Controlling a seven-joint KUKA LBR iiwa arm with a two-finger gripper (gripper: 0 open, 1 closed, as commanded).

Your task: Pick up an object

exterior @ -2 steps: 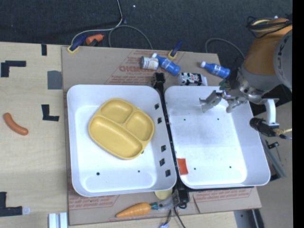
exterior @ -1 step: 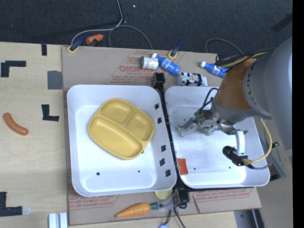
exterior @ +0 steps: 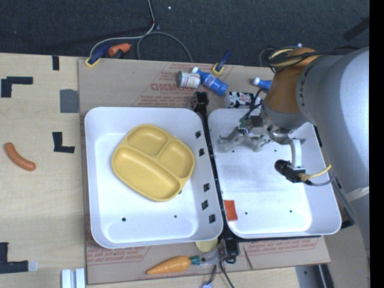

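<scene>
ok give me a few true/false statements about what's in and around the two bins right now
1. The yellow divided plate lies in the left bin. True.
2. The gripper is over the left bin. False: it is over the right bin, near its far left corner.
3. The toy carrot lies inside the right bin. False: it lies outside the bins, on the cardboard at the near edge.
4. A small orange-red piece lies in the right bin by the divider. True.
5. The toy sausage lies on the bench left of both bins. True.

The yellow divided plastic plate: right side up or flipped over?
Right side up: the yellow divided plastic plate shows its three open compartments, lying in the left white bin.
</scene>
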